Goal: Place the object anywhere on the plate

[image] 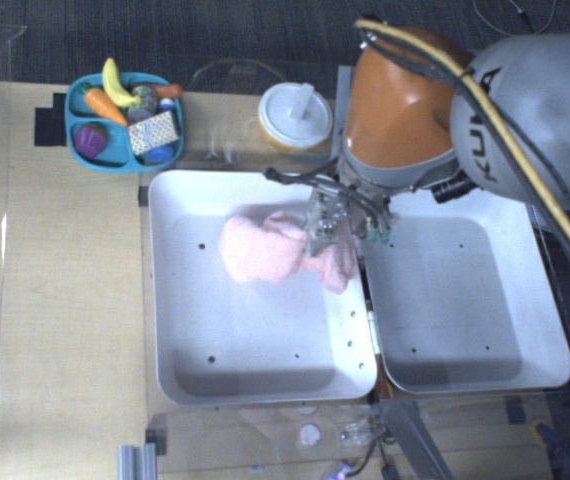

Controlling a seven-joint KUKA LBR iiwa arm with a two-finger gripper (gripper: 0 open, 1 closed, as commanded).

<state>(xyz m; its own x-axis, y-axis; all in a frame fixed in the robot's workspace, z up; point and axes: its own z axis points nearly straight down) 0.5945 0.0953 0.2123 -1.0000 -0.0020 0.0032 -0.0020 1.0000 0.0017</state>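
A soft pink cloth (260, 248) lies crumpled in the upper middle of the left bin (215, 358). Its right end is drawn up toward my gripper (337, 230), and a pink flap (340, 268) hangs just below the fingers, near the wall between the two bins. The gripper stands over the left bin's right edge, shut on that end of the cloth. The arm's orange band (400, 98) hides the wrist above it. A blue divided plate (78, 153) holding toy food sits on the bench beyond the left bin's far left corner.
A yellow cup with a white lid (295, 116) stands behind the left bin. The right bin (465, 298) lies under the arm. In the plate are a banana (115, 83), a carrot (103, 105) and other small toys. Light wood bench lies to the left.
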